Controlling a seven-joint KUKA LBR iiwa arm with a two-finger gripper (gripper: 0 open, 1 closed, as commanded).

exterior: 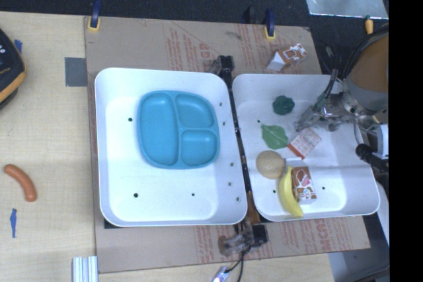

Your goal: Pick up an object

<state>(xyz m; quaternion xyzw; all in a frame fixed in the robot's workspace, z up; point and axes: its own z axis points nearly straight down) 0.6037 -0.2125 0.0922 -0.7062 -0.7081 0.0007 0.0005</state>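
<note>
Gripper (316, 114) low over right bin (344, 205), near its far right corner; fingers a metallic blur, can't tell if apart or together. Arm cut off at the frame's right. Red-white packet (305, 142) just beside the tips, long axis diagonal; banana (288, 193) lies near-to-far at the bin's near edge.

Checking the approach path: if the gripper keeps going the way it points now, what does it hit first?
The gripper points left and down into the right bin. Going straight on, it would probably meet the red-and-white packet just below its tips first; the green leaf lies further left. Depth is unclear from above.
</note>
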